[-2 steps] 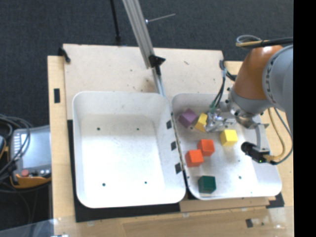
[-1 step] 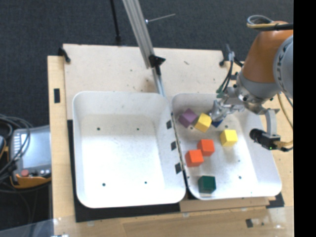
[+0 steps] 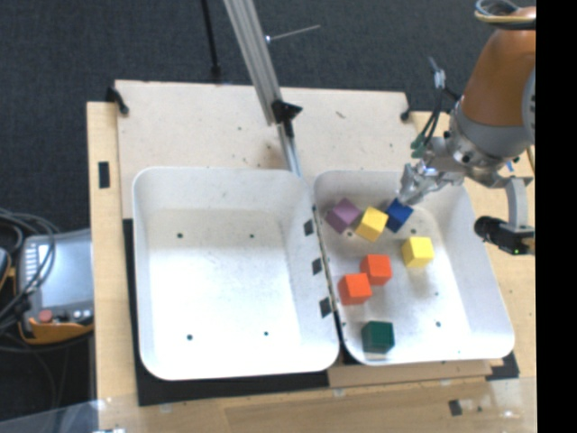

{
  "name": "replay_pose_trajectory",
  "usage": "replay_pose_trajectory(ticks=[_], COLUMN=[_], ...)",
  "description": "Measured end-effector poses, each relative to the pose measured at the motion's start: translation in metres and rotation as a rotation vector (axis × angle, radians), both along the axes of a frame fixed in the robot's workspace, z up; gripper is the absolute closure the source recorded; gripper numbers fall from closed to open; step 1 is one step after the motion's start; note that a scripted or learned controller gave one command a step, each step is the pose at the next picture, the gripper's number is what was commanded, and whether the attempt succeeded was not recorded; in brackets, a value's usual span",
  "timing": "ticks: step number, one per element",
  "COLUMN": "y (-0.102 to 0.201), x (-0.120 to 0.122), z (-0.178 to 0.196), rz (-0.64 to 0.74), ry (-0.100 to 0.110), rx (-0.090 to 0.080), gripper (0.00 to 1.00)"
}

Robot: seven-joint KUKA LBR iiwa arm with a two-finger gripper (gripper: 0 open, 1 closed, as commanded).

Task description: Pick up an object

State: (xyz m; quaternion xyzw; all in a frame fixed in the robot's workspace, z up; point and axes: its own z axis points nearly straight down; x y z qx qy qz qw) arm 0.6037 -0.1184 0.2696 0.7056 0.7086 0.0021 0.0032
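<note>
Camera view | gripper (image 3: 416,188) hovering just above blue cube (image 3: 399,215), finger state: cannot tell | blue cube sitting touching yellow cube (image 3: 370,224) | risk: descending gripper is likely nudging the yellow cube, spoiling the grasp

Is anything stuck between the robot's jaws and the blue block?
Nothing visible. The gripper sits right at the blue block, at its upper edge. A yellow block touches the blue one's left side and could crowd the jaws there.
</note>
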Motion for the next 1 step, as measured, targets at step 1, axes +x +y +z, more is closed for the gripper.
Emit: replay_pose_trajectory(ticks=[1], y=[0.0546], x=[-0.0121], z=[-0.0147], rz=[0.002], ry=[0.008], rx=[0.002], gripper=[1.00])
